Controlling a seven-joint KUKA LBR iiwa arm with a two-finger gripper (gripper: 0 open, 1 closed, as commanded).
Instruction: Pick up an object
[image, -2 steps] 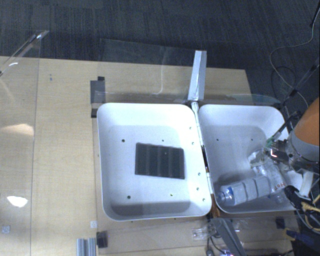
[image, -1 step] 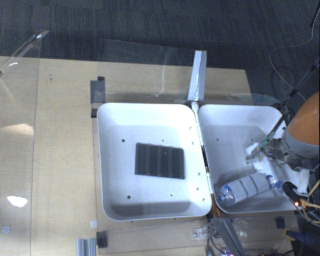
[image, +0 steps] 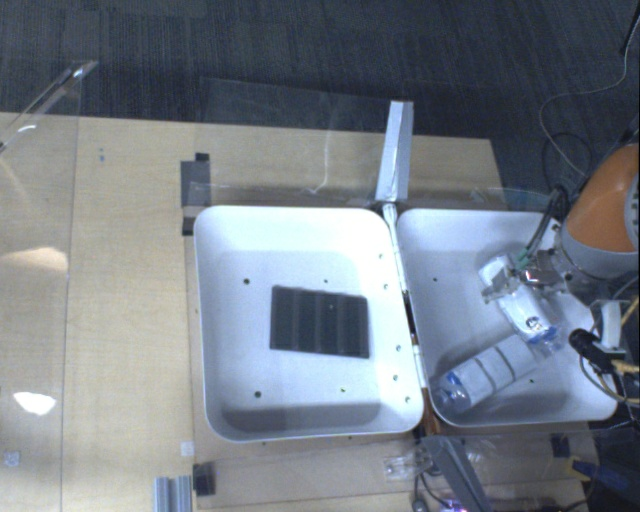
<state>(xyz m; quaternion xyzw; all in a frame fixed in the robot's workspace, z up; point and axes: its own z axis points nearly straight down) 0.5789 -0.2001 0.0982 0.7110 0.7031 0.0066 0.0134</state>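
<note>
Now two white bins sit side by side: the left bin (image: 225, 300) holds one dark pad (image: 320, 322), the right bin (image: 440, 260) one bottle (image: 485, 375). Whether the gripper (image: 520, 290) is spread, I cannot tell.

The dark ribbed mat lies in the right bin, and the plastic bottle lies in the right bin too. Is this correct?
Not quite. The camera view shows the dark ribbed mat in the left bin, not the right one. The plastic bottle does lie in the right bin.
</note>
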